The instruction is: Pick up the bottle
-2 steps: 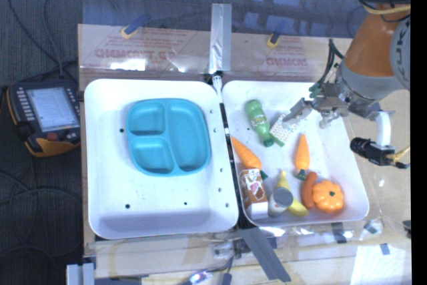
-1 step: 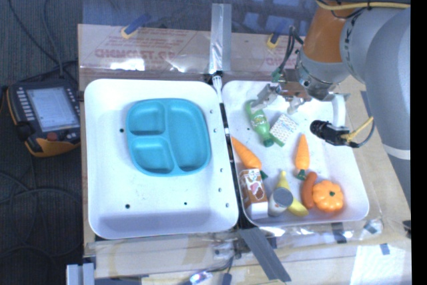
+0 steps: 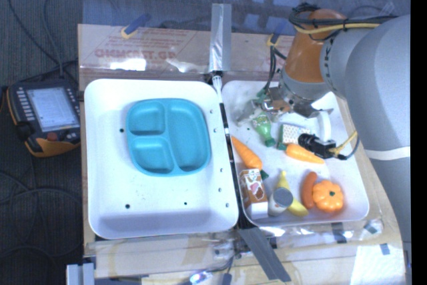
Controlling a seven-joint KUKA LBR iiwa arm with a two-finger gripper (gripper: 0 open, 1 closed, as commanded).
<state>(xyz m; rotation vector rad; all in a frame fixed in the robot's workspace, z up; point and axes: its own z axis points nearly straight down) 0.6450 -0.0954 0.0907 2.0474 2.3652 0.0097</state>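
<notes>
Gripper (image 3: 270,105) is down in the far end of the right bin (image 3: 357,210), hovering just above the green bottle (image 3: 265,129); whether it is spread or closed I cannot tell from this angle, and nothing is visibly held. The bottle lies just this side of the gripper, tilted among the clutter. By my read we are at the approach, with the grasp not yet made. Next it must drop squarely over the bottle and close without snagging the carrot (image 3: 247,153) just beyond it. Count: one bottle, two carrots, one pumpkin (image 3: 327,196), one carton (image 3: 253,185), one blue tray (image 3: 167,136) in the left bin (image 3: 107,210), two bins.
</notes>
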